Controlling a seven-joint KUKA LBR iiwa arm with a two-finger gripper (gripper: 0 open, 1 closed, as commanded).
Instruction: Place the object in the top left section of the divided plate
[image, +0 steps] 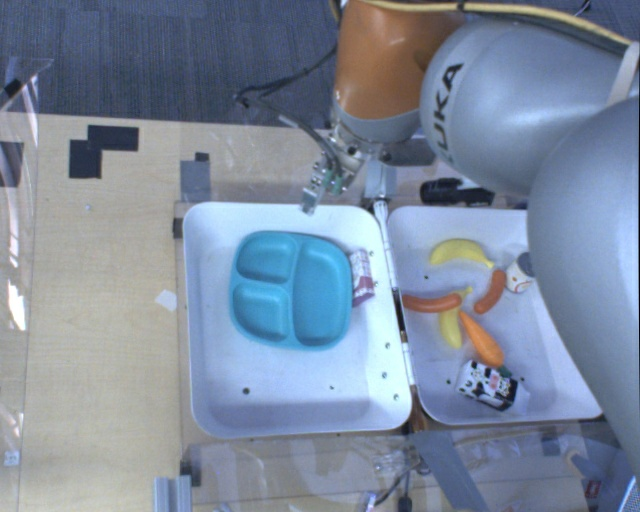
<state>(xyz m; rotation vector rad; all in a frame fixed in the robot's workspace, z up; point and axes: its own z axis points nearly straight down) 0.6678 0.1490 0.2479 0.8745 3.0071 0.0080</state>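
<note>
Plate (292, 290): one, three sections; beside it one packet (361, 275), maybe wrapper

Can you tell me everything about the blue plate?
The blue plate is a light blue divided plate with rounded corners and looks like smooth plastic. Raised ridges split it into three sections: two smaller ones on the left, one above the other, and a bigger one on the right. It lies flat in the left white bin, toward the bin's upper middle. A small wrapped packet sits against its right edge.

The grey arm (520, 110) bears black letters reading "UKA", partly cut off.
</note>
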